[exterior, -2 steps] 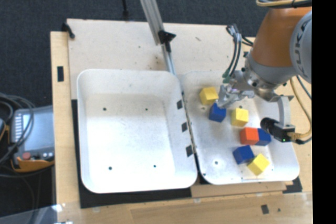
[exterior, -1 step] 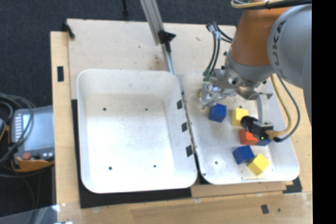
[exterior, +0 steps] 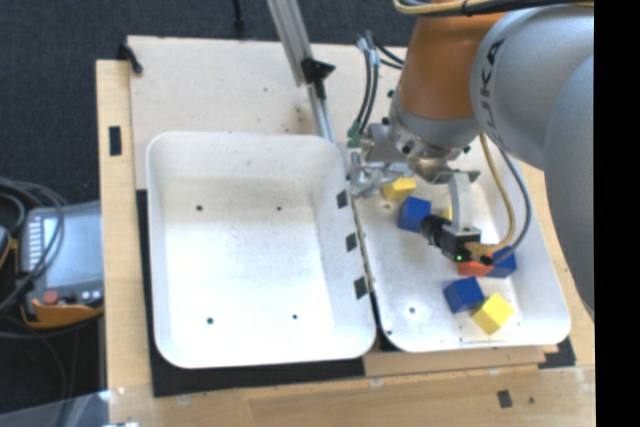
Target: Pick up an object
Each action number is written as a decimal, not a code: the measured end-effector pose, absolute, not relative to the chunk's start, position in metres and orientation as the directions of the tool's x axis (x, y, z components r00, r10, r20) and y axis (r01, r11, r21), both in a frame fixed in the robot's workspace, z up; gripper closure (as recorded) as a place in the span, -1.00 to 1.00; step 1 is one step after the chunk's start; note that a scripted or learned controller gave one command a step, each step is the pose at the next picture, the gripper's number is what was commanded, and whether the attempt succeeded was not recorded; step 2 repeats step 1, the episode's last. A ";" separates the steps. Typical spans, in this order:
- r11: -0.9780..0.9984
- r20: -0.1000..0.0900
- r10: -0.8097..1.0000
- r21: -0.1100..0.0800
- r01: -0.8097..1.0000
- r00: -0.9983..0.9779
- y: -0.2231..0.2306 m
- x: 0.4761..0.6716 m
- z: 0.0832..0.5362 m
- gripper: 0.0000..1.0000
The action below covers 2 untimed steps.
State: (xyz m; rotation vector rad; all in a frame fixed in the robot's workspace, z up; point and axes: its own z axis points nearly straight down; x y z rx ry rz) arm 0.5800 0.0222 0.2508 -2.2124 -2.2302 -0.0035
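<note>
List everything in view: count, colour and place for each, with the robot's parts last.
bins: 2, white, side by side on the bench.
blue blocks: 3, right bin; one by the claw, one near the front, one at the right, partly hidden.
yellow blocks: 2, right bin; one at the front, one under the wrist.
orange piece: 1, right bin, beside the right-hand blue block.
bench: 1, tan, under both bins.
rail: 1, silver, slanting down to the back of the bins.
pendant: 1, grey and orange, left of the bench.
arm: 1, grey with an orange band, over the right bin.
claw: 1, low at the back of the right bin.
</note>
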 end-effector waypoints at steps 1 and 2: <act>0.006 0.000 1.000 -0.001 1.000 -0.006 0.064 0.586 0.236 1.00; 0.006 0.000 1.000 -0.001 1.000 -0.006 0.064 0.586 0.236 1.00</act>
